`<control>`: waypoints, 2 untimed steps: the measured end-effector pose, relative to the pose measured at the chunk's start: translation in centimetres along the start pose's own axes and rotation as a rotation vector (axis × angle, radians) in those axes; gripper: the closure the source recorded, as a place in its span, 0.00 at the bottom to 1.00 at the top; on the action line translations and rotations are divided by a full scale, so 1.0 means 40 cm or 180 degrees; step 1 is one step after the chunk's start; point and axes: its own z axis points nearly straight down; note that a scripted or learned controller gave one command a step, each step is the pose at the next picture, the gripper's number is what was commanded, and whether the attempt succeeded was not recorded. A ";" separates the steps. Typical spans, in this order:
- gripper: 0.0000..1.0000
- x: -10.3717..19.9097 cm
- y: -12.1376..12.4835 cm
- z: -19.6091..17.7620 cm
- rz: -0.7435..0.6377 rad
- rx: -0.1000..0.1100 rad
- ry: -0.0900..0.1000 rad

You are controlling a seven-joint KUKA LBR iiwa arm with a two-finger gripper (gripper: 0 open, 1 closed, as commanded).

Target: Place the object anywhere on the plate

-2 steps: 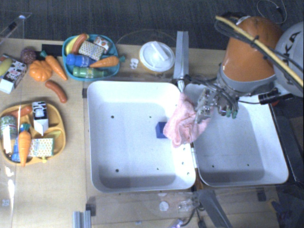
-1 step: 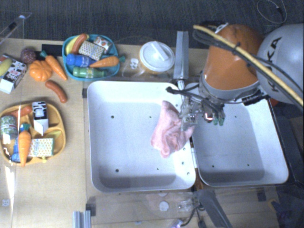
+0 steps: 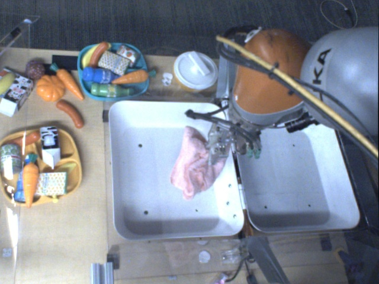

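Note:
A crumpled pink cloth (image 3: 194, 165) lies in the left white bin (image 3: 136, 188), toward its right side. My gripper (image 3: 228, 145) hangs over the divide between the two bins, right at the cloth's upper right edge, and its lower part overlaps the cloth's rim. The grey arm with its orange band (image 3: 266, 78) reaches in from the upper right and hides the back of the right bin. A yellow plate (image 3: 72, 152) loaded with toy food sits on the bench at the far left.
The right white bin (image 3: 296, 182) lies beside the left one. A blue bowl (image 3: 98, 90) of toy food, a white lidded cup (image 3: 195, 70), a toy pumpkin (image 3: 49, 89), carrot and sausage stand along the bench's back left.

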 end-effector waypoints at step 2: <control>0.00 0.038 0.127 -0.023 0.0007 0.0000 -0.0001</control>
